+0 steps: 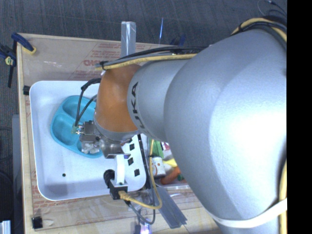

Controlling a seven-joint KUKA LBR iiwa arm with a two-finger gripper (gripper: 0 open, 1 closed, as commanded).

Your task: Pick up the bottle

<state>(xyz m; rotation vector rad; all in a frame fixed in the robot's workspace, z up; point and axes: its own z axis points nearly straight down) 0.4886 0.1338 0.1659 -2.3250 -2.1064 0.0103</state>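
The grey arm with its orange band (117,101) reaches in from the right and covers most of the right bin. Its gripper (90,141) hangs low over the left bin (44,165), at the near right edge of a light blue bowl-shaped object (68,123). The wrist hides what lies directly under the gripper. In a gap beside the arm, several small colourful items (161,165) show in the right bin. One has a white label and may be the bottle, but I cannot be sure.
The left bin's white floor shows in front of and to the left of the blue object. Cables (141,201) hang from the wrist over the bin's near rim. A grey post (128,37) stands behind the bins, on the bench.
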